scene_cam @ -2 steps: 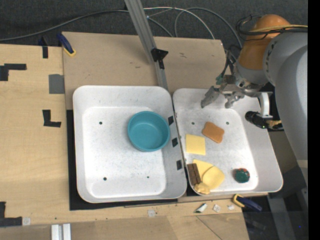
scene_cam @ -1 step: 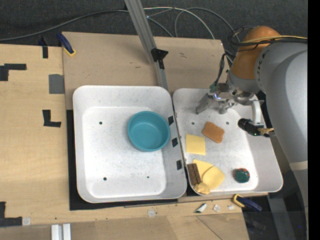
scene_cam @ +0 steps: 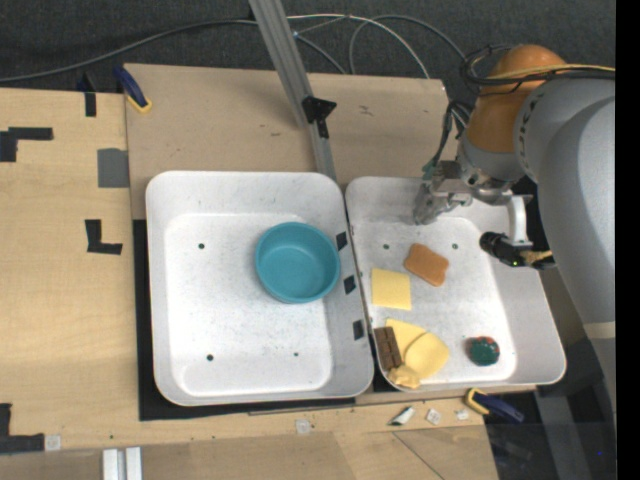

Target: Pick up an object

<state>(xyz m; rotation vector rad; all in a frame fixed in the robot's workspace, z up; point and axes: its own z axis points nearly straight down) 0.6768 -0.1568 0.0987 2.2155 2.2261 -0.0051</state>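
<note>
Overhead, the gripper (scene_cam: 432,208) hovers near the orange-brown bread-like block (scene_cam: 427,264) in the right white bin (scene_cam: 530,368); finger state unclear. Centre over it before descending.

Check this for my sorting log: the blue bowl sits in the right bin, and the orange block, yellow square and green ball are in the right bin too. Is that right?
Not quite. The camera view shows the blue bowl in the left bin, not the right one. The rest stands: the orange block, yellow square and green ball are in the right bin.
</note>
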